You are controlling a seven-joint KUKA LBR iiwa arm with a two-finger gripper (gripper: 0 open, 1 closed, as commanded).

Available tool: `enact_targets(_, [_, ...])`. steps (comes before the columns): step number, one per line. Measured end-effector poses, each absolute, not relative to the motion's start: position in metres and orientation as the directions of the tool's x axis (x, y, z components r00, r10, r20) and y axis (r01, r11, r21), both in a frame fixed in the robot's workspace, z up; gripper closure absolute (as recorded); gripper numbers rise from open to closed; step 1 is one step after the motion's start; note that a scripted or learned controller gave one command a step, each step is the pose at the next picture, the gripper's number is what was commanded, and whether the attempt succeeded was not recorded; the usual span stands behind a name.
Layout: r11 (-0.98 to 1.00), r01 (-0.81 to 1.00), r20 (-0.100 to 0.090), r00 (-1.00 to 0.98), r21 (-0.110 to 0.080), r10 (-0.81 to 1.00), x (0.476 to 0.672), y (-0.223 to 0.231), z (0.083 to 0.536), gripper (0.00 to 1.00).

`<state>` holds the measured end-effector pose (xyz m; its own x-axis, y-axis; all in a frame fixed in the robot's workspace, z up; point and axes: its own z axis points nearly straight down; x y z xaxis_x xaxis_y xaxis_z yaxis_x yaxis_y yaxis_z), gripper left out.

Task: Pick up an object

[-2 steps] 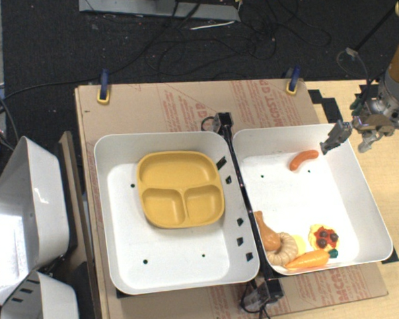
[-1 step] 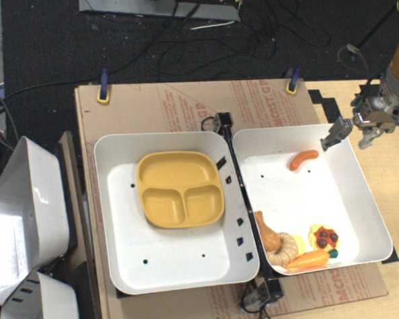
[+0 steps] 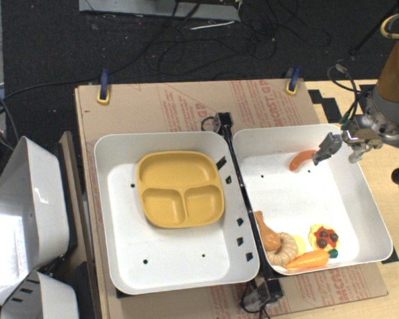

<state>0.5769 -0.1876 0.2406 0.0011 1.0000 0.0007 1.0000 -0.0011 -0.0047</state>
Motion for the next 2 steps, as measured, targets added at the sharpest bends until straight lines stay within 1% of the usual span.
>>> enact_targets(2, [-0.002, 1.000, 0.001, 0.002, -0.006, 1.000, 0.578, -0.199, 0.116, 0.00])
